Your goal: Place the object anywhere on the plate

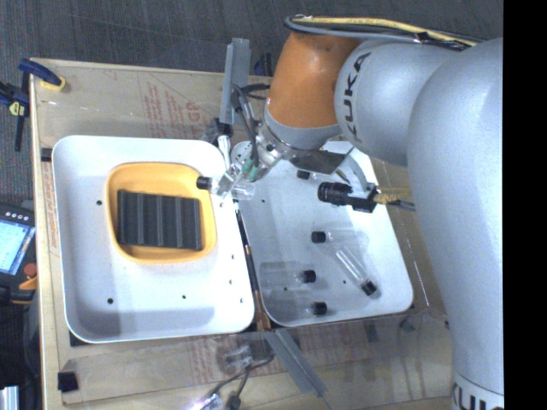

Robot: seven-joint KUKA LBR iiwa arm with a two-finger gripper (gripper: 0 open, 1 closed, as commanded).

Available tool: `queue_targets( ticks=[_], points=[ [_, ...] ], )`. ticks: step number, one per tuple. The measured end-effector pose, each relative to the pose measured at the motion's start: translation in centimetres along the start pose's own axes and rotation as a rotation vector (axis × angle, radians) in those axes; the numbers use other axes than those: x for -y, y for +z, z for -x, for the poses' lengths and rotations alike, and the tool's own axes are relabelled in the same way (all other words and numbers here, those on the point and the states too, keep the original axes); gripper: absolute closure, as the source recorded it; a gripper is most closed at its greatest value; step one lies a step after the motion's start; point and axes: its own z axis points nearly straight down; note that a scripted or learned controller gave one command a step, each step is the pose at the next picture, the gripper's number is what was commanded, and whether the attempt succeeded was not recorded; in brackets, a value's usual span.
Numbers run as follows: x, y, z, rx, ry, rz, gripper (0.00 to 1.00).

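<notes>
Arm (402,118): grey KUKA unit with an orange band, reaching in from the right and covering the upper right of the scene, its wrist above the seam between the two bins.

Worktop (154,92): a bare board carrying both bins side by side.

Left bin (85,289): shallow, white, holding the plate.

Right bin (402,289): shallow, white, holding several small dark-capped clear pieces scattered over its floor, among them a clear tube (352,267) lying flat and a black cylindrical piece (338,194) near the wrist.

Plate (162,178): yellow, rounded rim, with a dark ribbed insert at its centre. Nothing lies on it apart from that insert.

Gripper (229,180): low over the dividing rim of the bins, just beside the plate's right edge. A small pale item with a black tip (205,182) shows at its end, reaching toward the plate rim; whether this is a held object or part of the gripper cannot be told, nor how far apart the gripper stands.

Task status: judged incomplete. No object rests on the plate. If the gripper carries something, what is left is a short move leftward over the plate and a release; otherwise a pick from the right bin remains too.
</notes>
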Motion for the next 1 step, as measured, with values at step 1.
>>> queue_targets(
  ticks=[1],
  points=[
    [0.04,-0.01,0.06,0.001,0.001,0.0,0.0]
  ],
)
